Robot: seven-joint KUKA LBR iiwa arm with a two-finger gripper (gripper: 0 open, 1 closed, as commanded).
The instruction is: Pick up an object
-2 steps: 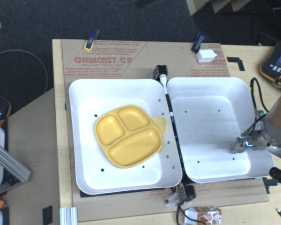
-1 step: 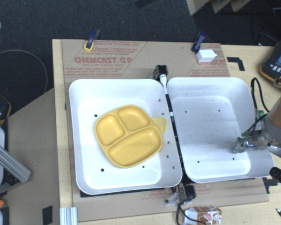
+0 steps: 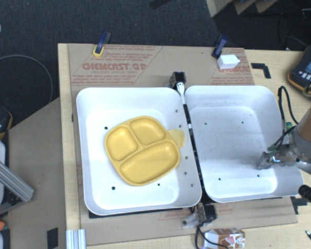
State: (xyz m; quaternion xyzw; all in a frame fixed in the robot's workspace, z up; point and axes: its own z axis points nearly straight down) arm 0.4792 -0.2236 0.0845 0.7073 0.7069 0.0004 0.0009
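Note:
A yellow three-compartment plate [image 3: 141, 150] lies flat in the left bin [image 3: 88, 139], near its middle. A pale yellow piece [image 3: 178, 137] peeks out from under the plate's right edge. My gripper [image 3: 266, 161] sits low over the right side of the right bin [image 3: 233, 113], far from the plate. I see nothing held at its tip. The arm comes in from the right edge of the view.
A black clamp [image 3: 178, 80] and a cable run along the seam between the bins. A white block [image 3: 228, 61] and a blue clip [image 3: 220, 46] sit at the back of the bench. A yellow clip [image 3: 99, 49] is at the back left.

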